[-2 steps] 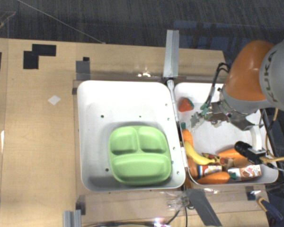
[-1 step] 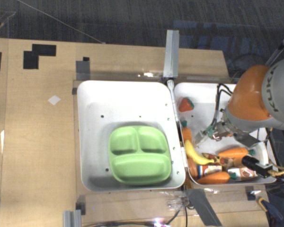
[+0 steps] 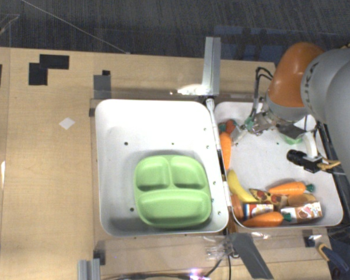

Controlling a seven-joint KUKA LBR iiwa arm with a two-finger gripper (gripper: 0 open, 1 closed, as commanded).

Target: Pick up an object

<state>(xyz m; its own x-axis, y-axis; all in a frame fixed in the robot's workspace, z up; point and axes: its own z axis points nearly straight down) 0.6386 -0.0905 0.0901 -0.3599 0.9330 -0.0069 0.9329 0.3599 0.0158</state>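
Several toy foods are heaped in the right bin [image 3: 337, 214], where the carrot [image 3: 287, 188], judged light, stiff and slippery, is best pinched mid-length; the gripper [image 3: 252, 125] aperture cannot be told.

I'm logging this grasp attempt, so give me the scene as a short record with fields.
arm: reaches in from the right, over the right bin
gripper: low at the right bin's far left part, near the carrot by the divider
left bin: holds a green divided tray
right bin contents: banana, carrots, small bottles, piled at its near edge
held object: none visible
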